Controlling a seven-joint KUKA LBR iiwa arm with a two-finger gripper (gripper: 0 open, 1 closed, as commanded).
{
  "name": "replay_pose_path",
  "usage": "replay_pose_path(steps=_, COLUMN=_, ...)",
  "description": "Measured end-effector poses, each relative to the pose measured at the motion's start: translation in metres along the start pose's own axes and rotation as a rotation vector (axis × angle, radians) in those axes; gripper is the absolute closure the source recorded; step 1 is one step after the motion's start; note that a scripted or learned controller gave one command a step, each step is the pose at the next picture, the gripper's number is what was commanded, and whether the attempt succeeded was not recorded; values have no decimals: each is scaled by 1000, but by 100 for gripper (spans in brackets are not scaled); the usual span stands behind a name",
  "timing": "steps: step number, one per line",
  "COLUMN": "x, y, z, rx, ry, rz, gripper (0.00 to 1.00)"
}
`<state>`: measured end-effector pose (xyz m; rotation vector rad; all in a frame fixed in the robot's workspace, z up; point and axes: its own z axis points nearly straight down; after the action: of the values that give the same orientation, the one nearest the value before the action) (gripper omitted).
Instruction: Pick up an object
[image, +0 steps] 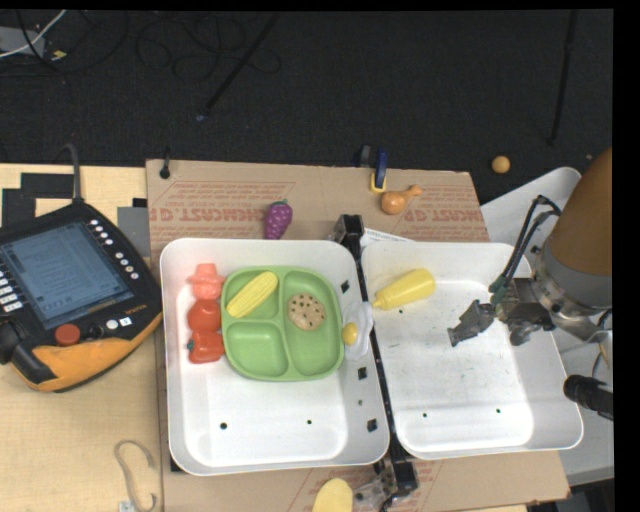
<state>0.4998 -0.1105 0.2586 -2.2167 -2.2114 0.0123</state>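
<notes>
Over the right bin (520, 425), the jaws (492, 322) hang spread and empty; best to shift toward the yellow bottle (404, 289), centre over it, then descend.

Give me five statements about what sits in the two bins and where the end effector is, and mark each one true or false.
1. The green divided plate lies in the left bin. True.
2. A cookie sits in one of the plate's compartments. True.
3. The corn cob lies in the right bin. False: it rests on the green plate in the left bin.
4. The end effector is over the left bin. False: it is over the right bin, near that bin's right side.
5. The yellow bottle lies in the right bin near its upper left corner. True.
</notes>
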Motion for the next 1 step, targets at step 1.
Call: replay_pose_path(steps=1, x=0, y=2, z=-5, rx=-12, ry=-2, rz=-2, gripper=0)
